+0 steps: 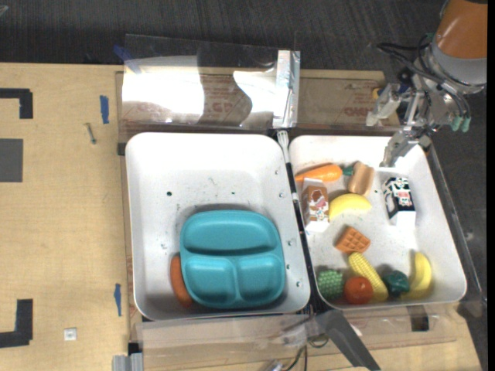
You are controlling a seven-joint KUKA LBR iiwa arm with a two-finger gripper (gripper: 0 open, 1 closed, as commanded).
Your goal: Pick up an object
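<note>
The gripper (393,151) is seen over the right bin's (448,230) far rim; whether it grips cannot be told. Smooth plastic toy foods are crowded below, a milk carton (399,196) nearest.

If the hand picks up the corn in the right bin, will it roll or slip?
The corn looks long and rounded, so it may roll if pushed sideways. Its surface seems smooth plastic, so it could slip. The tomato and banana lie close, so they may be nudged.
</note>
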